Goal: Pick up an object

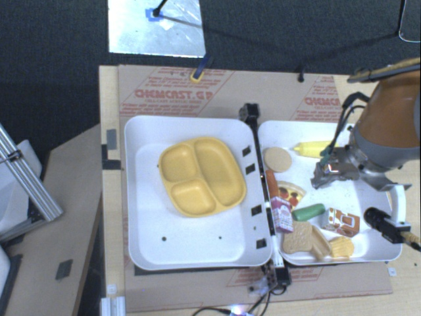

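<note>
While the arm [388, 120] leans in from the right, you can count two white bins: the left bin [148, 229] holds one yellow divided tray [200, 175], and the right bin [375, 245] holds about nine toy foods. Among them you have one corn cob [310, 149], one round cracker [277, 158], one green pepper [309, 211] and one pizza slice [290, 193]. The gripper [331, 172] hangs over the right bin beside the corn cob; you cannot tell how it is set.
</note>
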